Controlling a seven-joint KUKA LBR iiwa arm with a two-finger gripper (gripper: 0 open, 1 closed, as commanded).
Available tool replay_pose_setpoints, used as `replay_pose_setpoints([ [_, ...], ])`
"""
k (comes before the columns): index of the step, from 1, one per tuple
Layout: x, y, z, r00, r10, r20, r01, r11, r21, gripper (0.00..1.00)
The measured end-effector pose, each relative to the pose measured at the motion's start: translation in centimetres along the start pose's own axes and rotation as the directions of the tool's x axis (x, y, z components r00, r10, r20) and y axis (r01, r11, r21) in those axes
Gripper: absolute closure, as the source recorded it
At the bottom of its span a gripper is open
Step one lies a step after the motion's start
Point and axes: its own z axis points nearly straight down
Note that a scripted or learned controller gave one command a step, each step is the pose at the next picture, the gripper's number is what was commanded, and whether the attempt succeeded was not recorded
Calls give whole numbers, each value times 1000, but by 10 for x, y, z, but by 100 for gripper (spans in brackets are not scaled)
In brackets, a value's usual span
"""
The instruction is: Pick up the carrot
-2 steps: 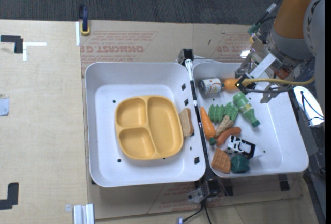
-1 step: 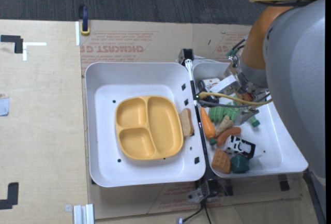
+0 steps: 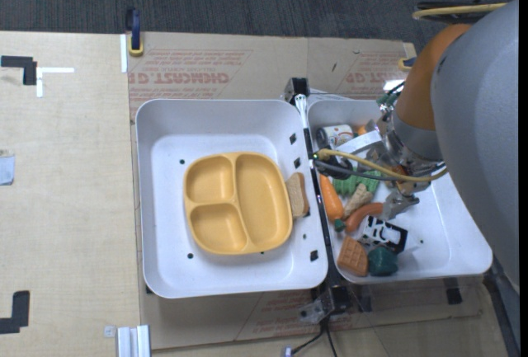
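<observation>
The carrot [image 3: 331,197] is a short orange piece lying against the left wall of the right bin [image 3: 462,244], pointing toward the near edge. My gripper [image 3: 399,197] hangs low over the middle of that bin, to the right of the carrot and apart from it. The grey arm with its orange band [image 3: 425,83] covers the bin's far right part. Nothing shows as held.
Around the carrot lie a green piece [image 3: 364,182], a beige piece [image 3: 357,200], a red-orange piece [image 3: 364,218], a waffle [image 3: 352,256], a dark green lump [image 3: 383,262] and a white can [image 3: 338,135]. The left bin [image 3: 157,182] holds a yellow divided plate [image 3: 238,203] and a bread slice [image 3: 298,194].
</observation>
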Motion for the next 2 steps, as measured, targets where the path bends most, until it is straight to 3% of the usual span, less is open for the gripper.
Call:
replay_pose_setpoints([
  [1, -16, 49, 0, 996, -94, 0, 94, 996, -1, 0],
  [2, -4, 99, -147, 1000, 0, -5, 0, 1000, -4, 0],
])
